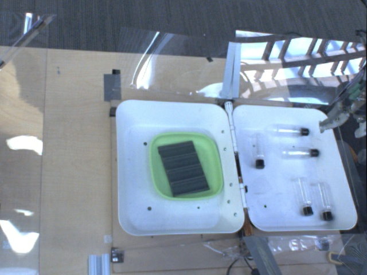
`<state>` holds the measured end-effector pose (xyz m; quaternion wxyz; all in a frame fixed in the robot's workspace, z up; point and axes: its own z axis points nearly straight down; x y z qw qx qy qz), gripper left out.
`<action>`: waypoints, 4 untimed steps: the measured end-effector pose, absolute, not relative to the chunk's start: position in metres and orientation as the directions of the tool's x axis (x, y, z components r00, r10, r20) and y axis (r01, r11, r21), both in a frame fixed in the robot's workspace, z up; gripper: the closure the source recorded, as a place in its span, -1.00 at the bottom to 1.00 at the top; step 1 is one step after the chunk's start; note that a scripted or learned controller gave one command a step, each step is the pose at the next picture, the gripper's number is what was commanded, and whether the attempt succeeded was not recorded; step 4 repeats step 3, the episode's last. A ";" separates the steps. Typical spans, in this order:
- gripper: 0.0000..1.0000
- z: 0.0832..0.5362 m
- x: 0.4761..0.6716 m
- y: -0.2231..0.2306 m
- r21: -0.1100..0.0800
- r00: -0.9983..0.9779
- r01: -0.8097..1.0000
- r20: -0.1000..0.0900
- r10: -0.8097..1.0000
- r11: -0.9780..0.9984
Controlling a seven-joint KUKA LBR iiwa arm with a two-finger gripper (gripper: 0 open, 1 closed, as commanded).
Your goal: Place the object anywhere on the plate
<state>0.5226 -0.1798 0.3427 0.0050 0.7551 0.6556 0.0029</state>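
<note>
A green plate [186,168] sits in the middle of the left bin [132,211]. It is square with round corners. A dark grey ribbed block [183,168] lies flat on it, tilted a little, its long side running from 11 o'clock to 5 o'clock. Five clear tubes with black caps lie in the right bin [344,211]; one [291,131] is at 12 o'clock.

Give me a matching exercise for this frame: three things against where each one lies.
Things:
1. plate
2. dark slab
3. vials

Places:
A. on the plate
B. in the right bin
C. in the left bin

Pairs: 1-C, 2-A, 3-B
</note>
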 end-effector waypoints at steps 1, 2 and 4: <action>-1.00 0.269 0.493 -0.196 0.003 0.492 0.871 0.000 0.871 -0.492; -1.00 0.284 0.489 -0.193 0.006 0.578 0.816 0.001 0.816 -0.578; -1.00 0.266 0.491 -0.126 0.003 0.621 0.784 0.002 0.784 -0.621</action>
